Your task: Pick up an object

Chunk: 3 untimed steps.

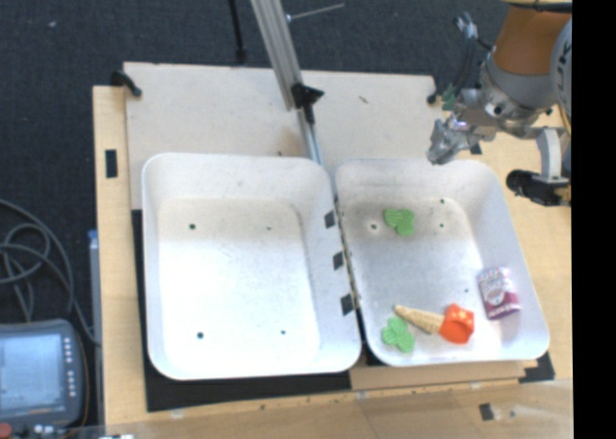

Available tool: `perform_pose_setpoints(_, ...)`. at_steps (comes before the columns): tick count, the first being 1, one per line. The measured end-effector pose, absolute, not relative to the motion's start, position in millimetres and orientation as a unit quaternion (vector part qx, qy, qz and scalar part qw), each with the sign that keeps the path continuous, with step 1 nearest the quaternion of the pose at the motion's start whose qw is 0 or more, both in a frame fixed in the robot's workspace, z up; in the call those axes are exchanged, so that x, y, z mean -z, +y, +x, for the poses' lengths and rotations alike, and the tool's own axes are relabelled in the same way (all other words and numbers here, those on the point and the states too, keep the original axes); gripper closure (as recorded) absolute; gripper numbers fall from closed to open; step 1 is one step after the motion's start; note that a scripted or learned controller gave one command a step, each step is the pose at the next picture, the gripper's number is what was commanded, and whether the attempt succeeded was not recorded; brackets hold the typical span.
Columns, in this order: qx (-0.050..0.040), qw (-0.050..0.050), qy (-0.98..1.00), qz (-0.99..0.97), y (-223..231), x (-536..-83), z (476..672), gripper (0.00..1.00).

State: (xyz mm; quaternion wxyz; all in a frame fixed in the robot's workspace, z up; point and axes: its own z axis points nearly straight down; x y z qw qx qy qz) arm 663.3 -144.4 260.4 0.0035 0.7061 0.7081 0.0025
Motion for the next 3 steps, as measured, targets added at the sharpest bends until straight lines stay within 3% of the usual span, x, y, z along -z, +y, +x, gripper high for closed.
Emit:
perform_pose_setpoints(2, -0.0007, -0.001, 0.709, 0.705, -51.9, -272.0, 618.4, 1.0)
perform_pose_setpoints(3, 0.0002, 0.0, 0.709, 0.705, -4.0, -253.7, 602.3, 1.0)
